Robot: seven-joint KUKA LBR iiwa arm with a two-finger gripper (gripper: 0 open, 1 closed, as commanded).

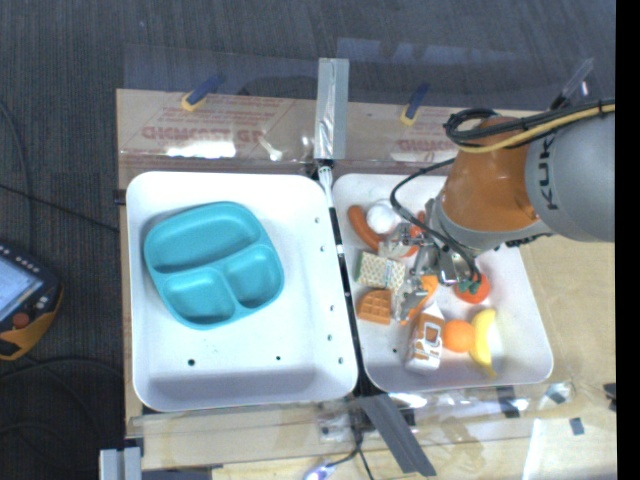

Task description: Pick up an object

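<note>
Nearest the camera in the right bin, a small carton, an orange ball and a yellow banana lay crowded with a waffle, likely tipped in loose as candidates for picking. Above them the tool hung low over the heap, seemingly poised to grab, though I could not tell its opening. Farther off, a sausage lay by the divider, and the left bin held a blue tray.

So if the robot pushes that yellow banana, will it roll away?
Probably not far. The banana looks curved and lies flat in the right bin, so it would likely slide or spin rather than roll. It looks like a smooth plastic toy, so probably light and a bit slippery. The orange ball touching it might roll instead.
</note>
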